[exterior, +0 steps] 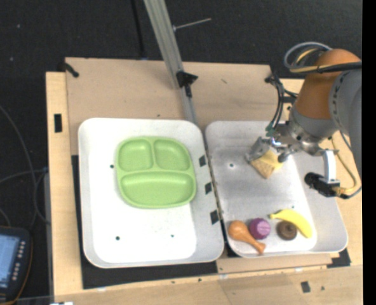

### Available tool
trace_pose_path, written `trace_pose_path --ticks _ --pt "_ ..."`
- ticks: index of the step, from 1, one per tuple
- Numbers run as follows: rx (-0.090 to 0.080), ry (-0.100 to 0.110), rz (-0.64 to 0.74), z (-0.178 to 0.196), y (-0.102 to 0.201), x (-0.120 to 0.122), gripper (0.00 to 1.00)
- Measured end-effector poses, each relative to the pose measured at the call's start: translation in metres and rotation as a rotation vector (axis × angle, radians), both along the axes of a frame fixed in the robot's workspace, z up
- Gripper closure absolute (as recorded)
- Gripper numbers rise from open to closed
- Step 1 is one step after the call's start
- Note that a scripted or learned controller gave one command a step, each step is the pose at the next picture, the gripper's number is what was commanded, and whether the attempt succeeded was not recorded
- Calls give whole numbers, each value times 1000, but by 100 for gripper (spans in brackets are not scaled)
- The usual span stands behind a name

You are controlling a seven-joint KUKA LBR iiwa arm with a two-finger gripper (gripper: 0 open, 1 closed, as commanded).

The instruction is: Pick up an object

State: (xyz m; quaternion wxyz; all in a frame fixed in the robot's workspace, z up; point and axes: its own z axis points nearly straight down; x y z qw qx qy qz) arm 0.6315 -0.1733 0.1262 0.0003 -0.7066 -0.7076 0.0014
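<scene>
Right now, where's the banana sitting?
The banana lies near the front edge of the right bin, on the view's right, just beside a small brown round object and right of the purple object.

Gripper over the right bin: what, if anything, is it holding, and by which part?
Cannot be told: the gripper is right at a tan, sponge-like piece, touching its upper edge.

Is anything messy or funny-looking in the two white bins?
Nothing looks spilled or broken. The green plate lies flat in the left bin. The banana, purple toy and orange toy huddle along the right bin's near edge.
</scene>
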Motion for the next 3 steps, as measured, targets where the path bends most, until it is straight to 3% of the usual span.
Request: trace_pose_path --ticks 1,2,3 --pt "-1 -7 -1 15 -1 2 100" --pt "-1 -11 2 78 0 8 100" --pt "0 -7 3 104 -2 9 100"
